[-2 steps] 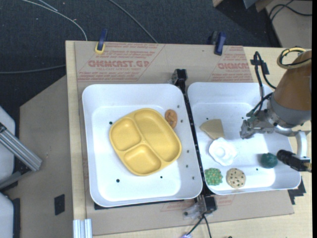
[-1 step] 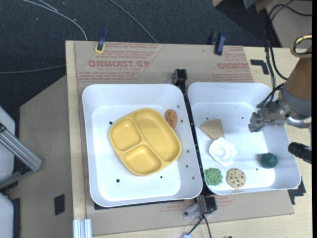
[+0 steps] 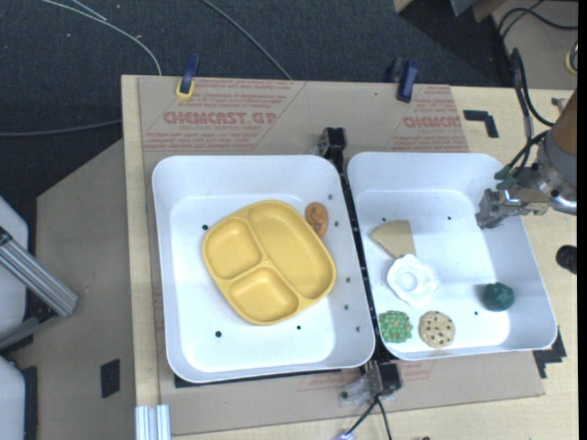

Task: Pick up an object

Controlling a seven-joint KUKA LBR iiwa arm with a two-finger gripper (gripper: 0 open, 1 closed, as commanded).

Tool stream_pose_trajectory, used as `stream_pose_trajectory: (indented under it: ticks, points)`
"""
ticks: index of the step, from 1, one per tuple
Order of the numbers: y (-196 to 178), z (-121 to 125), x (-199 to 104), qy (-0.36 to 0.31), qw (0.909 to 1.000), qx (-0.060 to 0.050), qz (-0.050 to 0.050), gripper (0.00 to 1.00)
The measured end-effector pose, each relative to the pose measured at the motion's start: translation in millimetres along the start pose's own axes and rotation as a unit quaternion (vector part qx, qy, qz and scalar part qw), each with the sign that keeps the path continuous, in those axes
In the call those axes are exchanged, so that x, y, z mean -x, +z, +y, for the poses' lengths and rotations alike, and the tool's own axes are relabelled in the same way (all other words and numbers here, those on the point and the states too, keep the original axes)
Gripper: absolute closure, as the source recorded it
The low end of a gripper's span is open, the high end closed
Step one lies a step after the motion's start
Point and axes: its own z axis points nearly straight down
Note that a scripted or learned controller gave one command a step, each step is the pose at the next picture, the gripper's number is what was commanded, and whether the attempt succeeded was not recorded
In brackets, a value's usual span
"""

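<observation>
The right bin (image 3: 459, 168) holds a tan cheese-like wedge (image 3: 394, 238), a white fried-egg piece (image 3: 410, 279), a green round piece (image 3: 394, 325), a chocolate-chip cookie (image 3: 437, 329) and a dark green lump (image 3: 497, 295). In the left bin (image 3: 174, 273) lies a yellow divided plate (image 3: 267, 260), with a small brown piece (image 3: 316, 216) beside its upper right edge. My gripper (image 3: 495, 207) hangs at the right bin's upper right, near the wall, apart from every object. I see nothing between its fingers.
Two blue clamps (image 3: 188, 76) (image 3: 405, 79) grip the cardboard backing at the rear. A black bracket (image 3: 334, 141) sits between the bins at the back. Cables run across the dark floor at upper left, and the arm (image 3: 564, 168) enters from the right.
</observation>
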Motion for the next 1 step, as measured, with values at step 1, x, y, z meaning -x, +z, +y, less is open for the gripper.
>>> stream_pose_trajectory:
  ticks: [1]
  points:
    - [-0.9,-0.9,-48.4,-0.002,1.0,-0.004,0.003,1.0]
